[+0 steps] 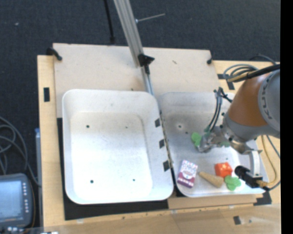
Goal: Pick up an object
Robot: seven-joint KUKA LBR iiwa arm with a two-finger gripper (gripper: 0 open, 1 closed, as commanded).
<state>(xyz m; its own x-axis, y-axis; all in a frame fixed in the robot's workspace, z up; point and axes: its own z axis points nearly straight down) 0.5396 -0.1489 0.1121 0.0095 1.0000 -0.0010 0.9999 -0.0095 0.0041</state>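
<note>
The gripper (203,145) sat low beside a green object (196,139); its state could not be told. Centring over the object before lifting seemed wise.

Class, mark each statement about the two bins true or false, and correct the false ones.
1. The orange block lies in the right bin. True.
2. The purple carton lies in the left bin. False: it is in the right bin.
3. The gripper is over the right bin. True.
4. The tan cone stands on the bench outside the bins. False: it lies in the right bin.
</note>
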